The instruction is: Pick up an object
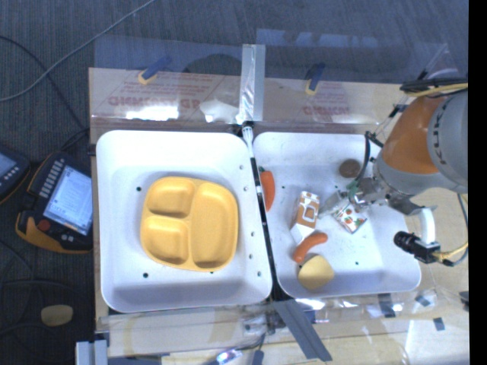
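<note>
Handheld control pendant [57, 204] left of bench

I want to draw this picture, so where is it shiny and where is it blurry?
In the camera view, bright glare sits on the clear plastic sheet behind the bins and on the metal bits along the bench's front edge; the yellow tray has soft shine with mild shadows in its hollows; the small carton and the gripper look slightly soft, so fine detail is hard to read.

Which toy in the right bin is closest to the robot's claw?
The small white packet with red and green marks, right under the gripper.
</note>
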Motion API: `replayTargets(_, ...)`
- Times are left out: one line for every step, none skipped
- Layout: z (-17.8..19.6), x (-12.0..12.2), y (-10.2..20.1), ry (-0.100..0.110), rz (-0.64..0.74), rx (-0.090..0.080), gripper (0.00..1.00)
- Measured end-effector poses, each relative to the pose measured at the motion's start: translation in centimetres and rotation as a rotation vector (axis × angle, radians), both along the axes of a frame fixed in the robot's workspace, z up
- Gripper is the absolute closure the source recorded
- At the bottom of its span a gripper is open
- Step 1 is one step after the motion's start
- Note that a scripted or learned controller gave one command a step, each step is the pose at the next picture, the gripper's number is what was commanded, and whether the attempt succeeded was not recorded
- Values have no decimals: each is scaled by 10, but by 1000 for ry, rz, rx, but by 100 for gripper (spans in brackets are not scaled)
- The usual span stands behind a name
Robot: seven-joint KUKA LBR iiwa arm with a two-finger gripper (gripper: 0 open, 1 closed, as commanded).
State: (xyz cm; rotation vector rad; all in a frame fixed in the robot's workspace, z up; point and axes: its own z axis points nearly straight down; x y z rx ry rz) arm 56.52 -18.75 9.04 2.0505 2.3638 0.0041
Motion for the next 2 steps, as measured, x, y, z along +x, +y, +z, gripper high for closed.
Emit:
replayTargets(10, 2, 1, -3, 1, 2, 100)
replayTargets(135, 23, 70, 14, 31, 5, 100)
